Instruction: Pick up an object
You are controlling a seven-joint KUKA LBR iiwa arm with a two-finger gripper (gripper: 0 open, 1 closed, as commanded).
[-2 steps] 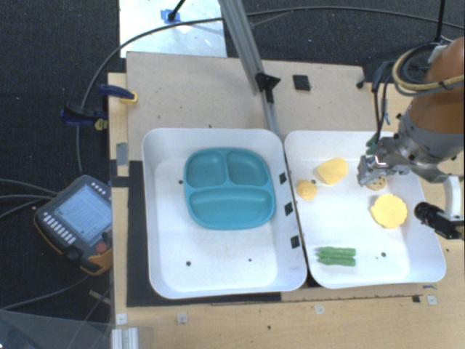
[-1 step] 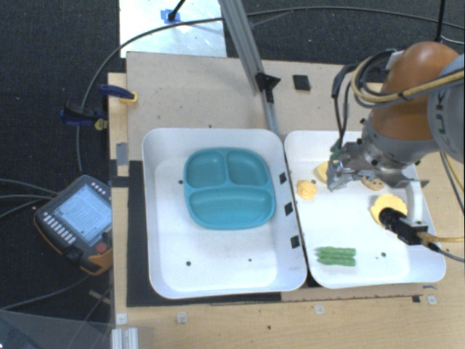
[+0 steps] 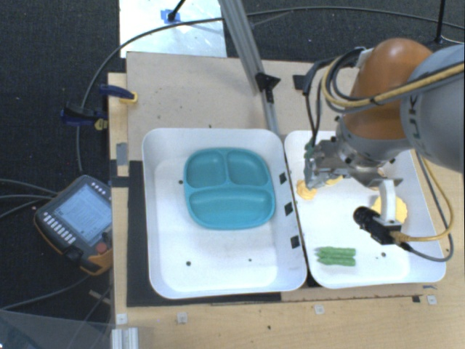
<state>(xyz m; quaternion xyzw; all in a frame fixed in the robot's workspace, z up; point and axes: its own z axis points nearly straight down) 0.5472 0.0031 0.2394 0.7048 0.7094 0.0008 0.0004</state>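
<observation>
The small flat yellow object (image 3: 308, 190) under the gripper (image 3: 314, 178) is half covered by it; the arm hides another yellow object (image 3: 398, 208) right of the gripper.

You've got a teal divided plate (image 3: 229, 189) in the white left bin (image 3: 163, 267), green beans (image 3: 336, 256) and yellow bits (image 3: 308, 190) in the white right bin (image 3: 414, 267).

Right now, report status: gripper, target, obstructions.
Gripper low in right bin, over yellow piece; grip unconfirmed. Green beans loose near front. Blue plate in left bin. Nothing blocking.
</observation>
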